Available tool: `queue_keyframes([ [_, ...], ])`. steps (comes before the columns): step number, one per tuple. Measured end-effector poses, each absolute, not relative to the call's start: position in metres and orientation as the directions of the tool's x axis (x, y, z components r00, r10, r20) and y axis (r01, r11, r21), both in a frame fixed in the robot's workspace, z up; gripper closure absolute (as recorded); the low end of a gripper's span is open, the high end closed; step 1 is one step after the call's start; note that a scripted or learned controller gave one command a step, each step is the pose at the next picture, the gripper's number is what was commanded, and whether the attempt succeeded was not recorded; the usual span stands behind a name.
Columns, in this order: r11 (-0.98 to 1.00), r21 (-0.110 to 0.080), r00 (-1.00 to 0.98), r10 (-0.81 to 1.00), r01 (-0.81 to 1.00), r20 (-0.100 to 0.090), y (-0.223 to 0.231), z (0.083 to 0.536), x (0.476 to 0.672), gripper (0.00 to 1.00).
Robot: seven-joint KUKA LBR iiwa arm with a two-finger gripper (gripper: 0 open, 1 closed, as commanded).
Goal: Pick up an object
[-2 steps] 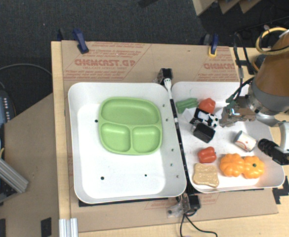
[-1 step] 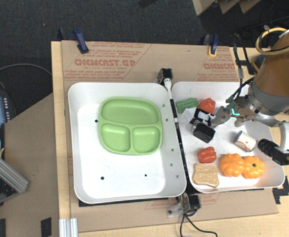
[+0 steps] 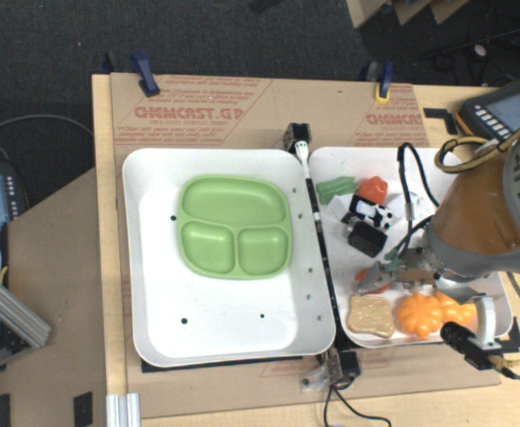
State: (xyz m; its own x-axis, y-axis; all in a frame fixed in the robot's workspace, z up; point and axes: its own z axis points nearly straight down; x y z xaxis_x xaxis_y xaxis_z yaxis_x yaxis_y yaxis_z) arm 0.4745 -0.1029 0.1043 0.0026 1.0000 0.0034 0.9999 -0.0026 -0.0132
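My gripper [image 3: 391,269] reaches down into the right bin [image 3: 331,163] from the right, under the grey and orange wrist. Its tip sits low over a small red thing [image 3: 367,279] near the bin's middle. A slice of toast [image 3: 371,315] lies just in front of it, at the bin's front left. To the right of the toast rests an orange toy [image 3: 427,314]. Behind the gripper lie a black-and-white thing [image 3: 369,213] and a black block [image 3: 364,239].
A green piece [image 3: 335,188] and a red-orange piece [image 3: 372,188] lie at the back of the right bin. The left bin [image 3: 153,310] holds a green divided plate [image 3: 235,226]. A black divider strip [image 3: 317,229] runs between the bins.
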Motion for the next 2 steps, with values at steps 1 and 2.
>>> queue_keyframes([
  [1,-0.007,0.001,0.007,1.0,1.0,-0.005,-0.184,0.083,0.478,0.0],
  [2,-0.002,0.004,0.002,1.0,1.0,-0.003,-0.179,0.095,0.479,1.0],
])
